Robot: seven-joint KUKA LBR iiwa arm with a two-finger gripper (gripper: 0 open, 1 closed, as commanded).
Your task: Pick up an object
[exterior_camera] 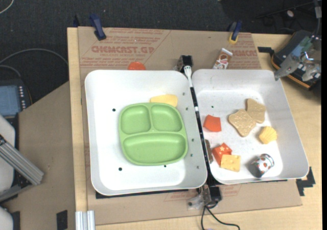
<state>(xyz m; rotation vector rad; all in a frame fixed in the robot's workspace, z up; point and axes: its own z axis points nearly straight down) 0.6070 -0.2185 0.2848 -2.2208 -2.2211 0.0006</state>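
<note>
The right bin (286, 121) holds the pickable pieces, loosely spread: an orange-red block (212, 123) near its left wall, two tan crackers (247, 117) overlapping in the middle, a yellow chunk (267, 134) just right of them, and along the front a red piece (221, 152) touching a cheese wedge (231, 163), with a grey-and-red ball (261, 165) beside. The left bin (97, 121) carries a green tray (152, 134), its long axis across, a yellow slice (164, 100) touching its far rim. The arm's end (299, 63) sits beyond the right bin's far right corner; its grip state cannot be told.

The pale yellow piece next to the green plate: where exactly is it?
The pale yellow piece lies in the left bin, at the far edge of the green divided plate, near the divider between the bins.
</note>
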